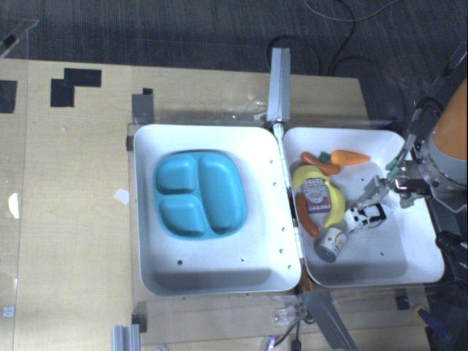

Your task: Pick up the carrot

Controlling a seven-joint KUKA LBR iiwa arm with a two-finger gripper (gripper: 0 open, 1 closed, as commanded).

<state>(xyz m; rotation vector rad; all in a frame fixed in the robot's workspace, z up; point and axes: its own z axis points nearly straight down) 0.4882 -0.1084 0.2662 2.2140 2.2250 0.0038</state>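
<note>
1. The gripper (371, 193) hangs over the right bin (409, 269), just right of the banana (333, 196); whether it is parted or closed cannot be told.
2. Nothing is seen held by it.
3. The carrot (349, 157), orange and tapered, lies just beyond the banana, near the bin's far wall.

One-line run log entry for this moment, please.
task: pick carrot | gripper: above right bin, not on carrot | carrot: lying at bin's far side
</note>
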